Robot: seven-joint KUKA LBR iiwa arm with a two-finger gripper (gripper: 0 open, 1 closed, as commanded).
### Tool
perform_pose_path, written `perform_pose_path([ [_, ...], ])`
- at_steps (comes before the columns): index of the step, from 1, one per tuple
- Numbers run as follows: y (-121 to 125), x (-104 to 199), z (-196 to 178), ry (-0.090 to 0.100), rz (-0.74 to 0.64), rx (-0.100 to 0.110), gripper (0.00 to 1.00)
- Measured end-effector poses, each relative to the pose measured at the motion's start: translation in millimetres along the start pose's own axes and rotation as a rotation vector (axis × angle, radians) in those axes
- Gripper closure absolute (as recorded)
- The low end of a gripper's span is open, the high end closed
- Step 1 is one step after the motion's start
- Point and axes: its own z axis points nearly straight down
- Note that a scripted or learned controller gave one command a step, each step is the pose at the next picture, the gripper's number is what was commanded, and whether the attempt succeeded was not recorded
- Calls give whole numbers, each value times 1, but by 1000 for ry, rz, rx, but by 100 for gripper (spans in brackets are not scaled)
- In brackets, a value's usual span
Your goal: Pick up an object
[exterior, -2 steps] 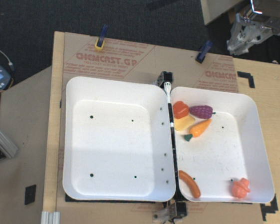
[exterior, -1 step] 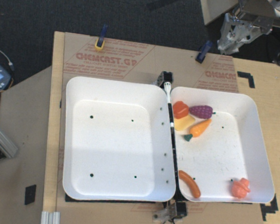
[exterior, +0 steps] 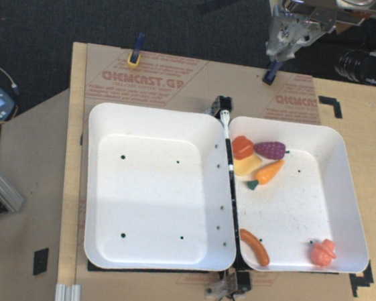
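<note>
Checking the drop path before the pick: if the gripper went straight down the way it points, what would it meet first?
Probably the brown cardboard sheet behind the right white bin, near the blue clamp, not the toys. The gripper hangs above the bench's far edge; depth is unclear from this slanted view.

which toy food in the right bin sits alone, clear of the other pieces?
The pink lumpy toy in the right white bin's near right corner; the rest touch neighbours or lie near the divider.

robot lab: clamped cardboard (exterior: 183, 78), bins (exterior: 150, 189)
</note>
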Motion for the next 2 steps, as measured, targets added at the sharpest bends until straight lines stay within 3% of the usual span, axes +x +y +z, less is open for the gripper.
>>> perform_pose_path([
  [2, 49, 63, 0, 0, 2, -1, 100],
])
